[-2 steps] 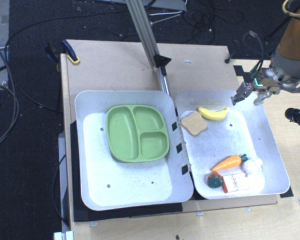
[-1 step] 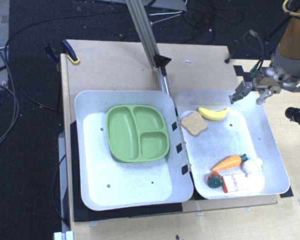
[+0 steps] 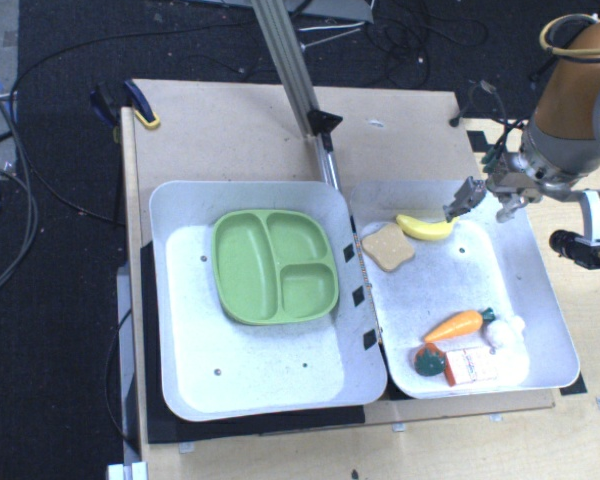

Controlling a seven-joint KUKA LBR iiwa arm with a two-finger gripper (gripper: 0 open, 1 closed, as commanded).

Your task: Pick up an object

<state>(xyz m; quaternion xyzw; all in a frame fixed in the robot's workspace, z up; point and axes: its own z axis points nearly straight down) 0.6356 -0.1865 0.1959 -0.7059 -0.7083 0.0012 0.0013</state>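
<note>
Gripper: at the upper right of the frame, over the top edge of the right bin, tilted down and leftward; whether it is open or closed cannot be told, since its tip is small and dark against the bin wall; nothing is visibly held

Arm: grey with an orange band, coming in from the right edge; its slant seems meant to bring the gripper in low over the bin's far corner

Banana: yellow, lying flat in the upper left part of the right bin, just left of and below the gripper tip, very near or touching it; judged the likeliest target, being the closest thing

Bread slice: tan, flat, just lower left of the banana, their ends almost meeting; this crowding could hinder a clean grasp

Carrot: orange with a green top, in the lower part of the right bin, well apart from the gripper

Red and white carton: at the bin's lower edge, below the carrot, beside a small red and green item too small to name

Right bin: white, shallow, holds all the loose items

Left bin: white, left of centre, bears only the plate

Green divided plate: three compartments, lying flat, far from the gripper
</note>
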